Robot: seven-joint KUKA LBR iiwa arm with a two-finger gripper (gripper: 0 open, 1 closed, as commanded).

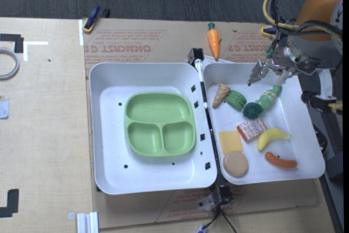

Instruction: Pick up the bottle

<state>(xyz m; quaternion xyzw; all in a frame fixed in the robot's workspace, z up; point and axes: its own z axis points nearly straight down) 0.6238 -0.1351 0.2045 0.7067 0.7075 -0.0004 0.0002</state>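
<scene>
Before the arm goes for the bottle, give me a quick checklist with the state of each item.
1. Bottle located: ok. The green bottle lies tilted in the right bin, dark end toward the bin's middle.
2. Gripper near the target: ok. It is over the bin's upper part, up and left of the bottle.
3. Bottle held: not ok. Nothing shows between the fingers.
4. Fingers open enough: cannot tell.
5. Room around the bottle: not ok. The pickle sits close at its dark end; whether they touch, I cannot tell.
6. Other items clear of the bottle: ok. The banana and carton lie apart from it, nearer the camera.
</scene>
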